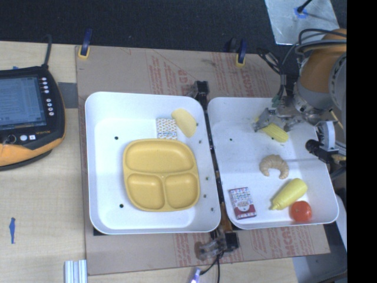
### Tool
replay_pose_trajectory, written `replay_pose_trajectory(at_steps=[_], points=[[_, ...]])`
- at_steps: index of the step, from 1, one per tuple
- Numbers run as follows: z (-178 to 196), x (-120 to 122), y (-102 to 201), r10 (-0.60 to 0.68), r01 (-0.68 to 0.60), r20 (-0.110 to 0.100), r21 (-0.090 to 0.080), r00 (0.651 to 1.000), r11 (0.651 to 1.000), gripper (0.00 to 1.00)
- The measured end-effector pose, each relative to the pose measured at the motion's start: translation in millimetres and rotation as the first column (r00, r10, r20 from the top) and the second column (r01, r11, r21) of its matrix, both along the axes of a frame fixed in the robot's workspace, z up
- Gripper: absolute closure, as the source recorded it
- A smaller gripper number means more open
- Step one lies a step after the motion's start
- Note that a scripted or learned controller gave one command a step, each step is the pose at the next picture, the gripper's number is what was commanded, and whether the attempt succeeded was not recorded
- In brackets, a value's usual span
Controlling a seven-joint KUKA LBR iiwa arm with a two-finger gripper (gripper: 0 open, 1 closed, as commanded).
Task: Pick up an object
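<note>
Gripper: (272, 121) low in the right bin's far corner, fingers spread part way, tips down at a small yellow piece.
Hold: the yellow piece (276, 134) lies at the fingertips, touching or nearly so; cannot tell whether it is clamped between them.
Arm: (321, 69) grey with orange band, reaching in from the right above the bin's far edge.
Right bin: (235, 108) white, shallow; holds the yellow piece, croissant, squeeze bottle, tomato, red packet.
Croissant: (274, 165) tan, mid-bin, nearer the camera than the gripper, apart from it.
Squeeze bottle: (289, 194) yellow, lying tilted, near the front right corner.
Tomato: (301, 211) red, just beside the bottle's lower end, at the front rim.
Red packet: (241, 203) flat, front left of the bin, close to the divide.
Left bin: (97, 158) white; bears a yellow divided tray (161, 174) in the middle.
Behind tray: a patterned sachet (166, 128) and a pale yellow lump (184, 122), side by side.
Bench left: tablet (26, 114) in an orange case.
</note>
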State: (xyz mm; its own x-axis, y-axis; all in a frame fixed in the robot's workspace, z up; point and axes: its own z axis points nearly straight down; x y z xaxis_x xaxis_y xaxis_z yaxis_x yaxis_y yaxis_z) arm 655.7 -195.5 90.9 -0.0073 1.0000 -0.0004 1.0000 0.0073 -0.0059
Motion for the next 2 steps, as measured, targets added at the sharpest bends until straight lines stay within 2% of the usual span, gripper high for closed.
replay_pose_trajectory(at_steps=[1,2], points=[[81,1,-16,-0.004,0.004,0.006,0.0,1.0,1.0,0.0],[38,0,-12,-0.001,0.001,0.001,0.0,1.0,1.0,0.0]])
